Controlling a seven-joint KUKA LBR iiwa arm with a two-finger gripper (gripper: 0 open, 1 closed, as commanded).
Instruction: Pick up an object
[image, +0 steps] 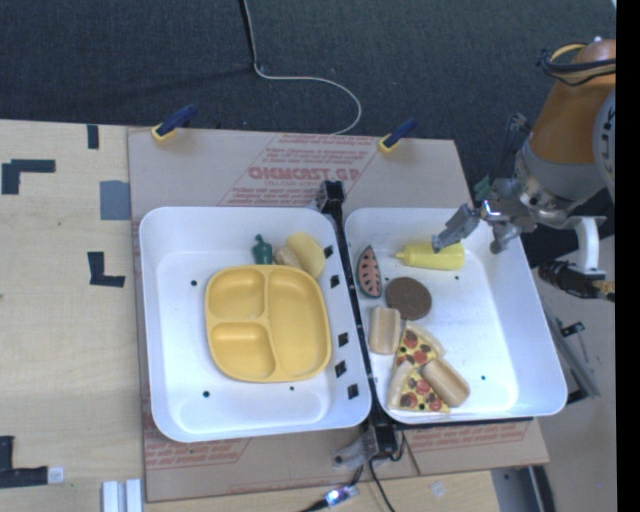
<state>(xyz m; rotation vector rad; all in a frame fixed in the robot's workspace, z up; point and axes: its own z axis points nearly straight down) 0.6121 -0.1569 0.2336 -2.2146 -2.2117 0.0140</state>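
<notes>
Yellow plastic dominated the left bin (160, 300), where a divided plate (268, 322) lay flat with a small green item (261, 250) and a pale yellow piece (305, 253) just beyond its far edge; none of these looked touched. Across the divider, the right bin (520, 330) held the rest: a watermelon slice (369, 271) against the near wall, a brown round disc (408, 297), a pale bread-like piece (384, 330), two pizza slices (412, 370), a hot dog (445, 381) and, toward the far side, a yellow mustard bottle (432, 258) lying on its side. Every object rested on a bin floor, so nothing had been lifted and the whole pick remained to be done. Farther right, the gripper (452, 231) hung low over the bottle's right end, close above or touching it; whether its fingers were spread or pressed together could not be told. Judging by that position, the bottle seemed the likely target, with closing and lifting still ahead
</notes>
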